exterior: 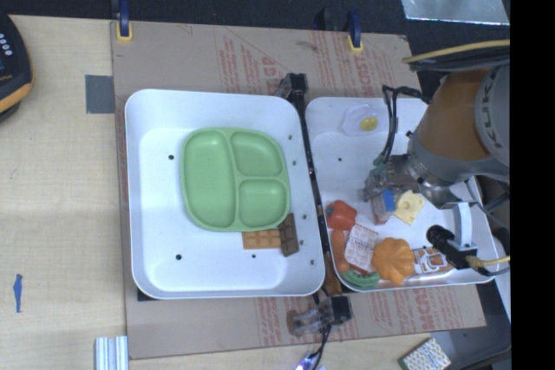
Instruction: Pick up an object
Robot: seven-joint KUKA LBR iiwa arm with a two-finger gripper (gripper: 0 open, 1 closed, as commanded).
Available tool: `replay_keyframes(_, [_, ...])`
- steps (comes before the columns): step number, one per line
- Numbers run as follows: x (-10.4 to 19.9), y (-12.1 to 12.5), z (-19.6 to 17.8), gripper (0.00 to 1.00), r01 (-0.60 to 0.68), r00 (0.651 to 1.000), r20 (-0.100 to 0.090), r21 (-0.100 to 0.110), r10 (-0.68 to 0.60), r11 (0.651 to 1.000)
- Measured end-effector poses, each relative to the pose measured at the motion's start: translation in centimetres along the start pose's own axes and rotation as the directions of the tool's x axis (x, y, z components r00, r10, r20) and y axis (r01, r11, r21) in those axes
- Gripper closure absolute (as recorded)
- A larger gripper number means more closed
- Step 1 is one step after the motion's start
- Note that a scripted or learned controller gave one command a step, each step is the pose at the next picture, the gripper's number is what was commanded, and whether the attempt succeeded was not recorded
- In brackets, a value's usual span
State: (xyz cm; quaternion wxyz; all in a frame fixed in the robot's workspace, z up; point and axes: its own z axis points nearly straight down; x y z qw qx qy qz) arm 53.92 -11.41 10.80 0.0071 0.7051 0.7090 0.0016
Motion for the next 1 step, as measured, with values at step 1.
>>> replay_keyframes(1, [8.82, 2.04, -8.97, 1.00, 0.008, 1.000, -0.012, 0.006, -0.008, 1.000])
